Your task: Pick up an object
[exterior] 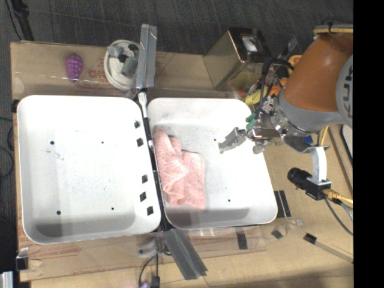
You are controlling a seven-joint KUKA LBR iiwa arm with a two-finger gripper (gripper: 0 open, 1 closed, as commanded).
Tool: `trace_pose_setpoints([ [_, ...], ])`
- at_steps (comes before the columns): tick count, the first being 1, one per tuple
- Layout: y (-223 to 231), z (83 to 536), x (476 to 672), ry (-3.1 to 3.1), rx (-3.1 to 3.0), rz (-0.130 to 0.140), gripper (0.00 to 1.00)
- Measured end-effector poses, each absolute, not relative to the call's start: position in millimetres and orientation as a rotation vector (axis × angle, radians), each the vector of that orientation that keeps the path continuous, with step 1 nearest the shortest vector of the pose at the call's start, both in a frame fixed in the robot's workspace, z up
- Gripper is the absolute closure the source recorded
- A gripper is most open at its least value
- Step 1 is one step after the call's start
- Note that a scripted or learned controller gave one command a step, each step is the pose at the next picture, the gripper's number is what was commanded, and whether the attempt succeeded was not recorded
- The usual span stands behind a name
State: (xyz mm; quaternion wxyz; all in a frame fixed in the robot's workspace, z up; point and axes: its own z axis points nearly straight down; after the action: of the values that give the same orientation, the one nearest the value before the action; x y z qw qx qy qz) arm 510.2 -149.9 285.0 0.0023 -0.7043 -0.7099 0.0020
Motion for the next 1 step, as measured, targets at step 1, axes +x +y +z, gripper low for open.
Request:
trace_pose_setpoints([
  [1, -118.0, 158.0, 558.5, -2.228, -2.206, 0.009, 0.00],
])
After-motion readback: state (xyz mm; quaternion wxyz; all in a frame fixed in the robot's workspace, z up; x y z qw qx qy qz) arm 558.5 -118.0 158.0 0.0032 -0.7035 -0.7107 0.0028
